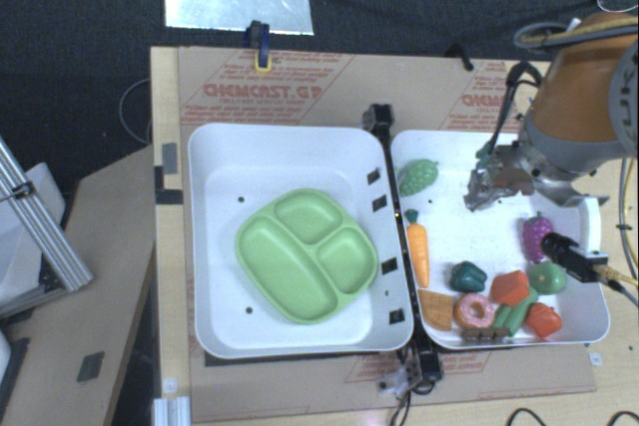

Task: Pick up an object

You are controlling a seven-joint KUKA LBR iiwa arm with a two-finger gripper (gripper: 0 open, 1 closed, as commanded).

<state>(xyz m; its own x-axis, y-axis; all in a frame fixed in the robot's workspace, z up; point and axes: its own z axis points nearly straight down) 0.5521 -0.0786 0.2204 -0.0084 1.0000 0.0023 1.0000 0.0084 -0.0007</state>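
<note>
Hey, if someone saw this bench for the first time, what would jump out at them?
Probably the pale green divided tray lying alone in the left bin. Next, the bright toy foods in the right bin, most of them along its near edge, like the carrot and doughnut, with the gripper above them.

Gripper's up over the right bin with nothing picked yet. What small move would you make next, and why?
Probably ease the gripper toward the green leafy toy and lower onto it. The gripper hangs over bare floor in the right bin, nothing between its fingers. That toy lies alone nearby, apart from the carrot, while the other toys crowd the bin's near corner, harder to grasp singly.
</note>
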